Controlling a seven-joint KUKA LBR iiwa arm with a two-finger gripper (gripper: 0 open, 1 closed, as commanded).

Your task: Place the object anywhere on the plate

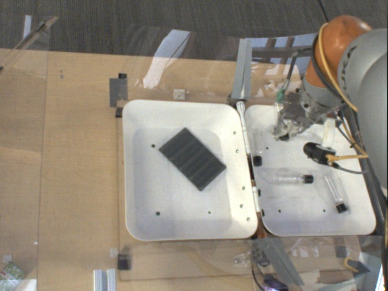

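Camera view | jaws over right bin, open or shut: can't tell | capped clear tube lies near, toward view's bottom from jaws, long axis crosswise | dark ribbed plate well left of jaws

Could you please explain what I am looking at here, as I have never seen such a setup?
This is one picture from a camera fixed above a wooden bench, looking down at a slant. The grey machine with the orange band is a robot arm reaching in from the right. Its gripper, the part that grasps things, is over the far end of the right bin. That bin holds two clear, black-capped tubes, the left tube and the right tube. The left bin holds a dark ribbed plate. I cannot see anything held.
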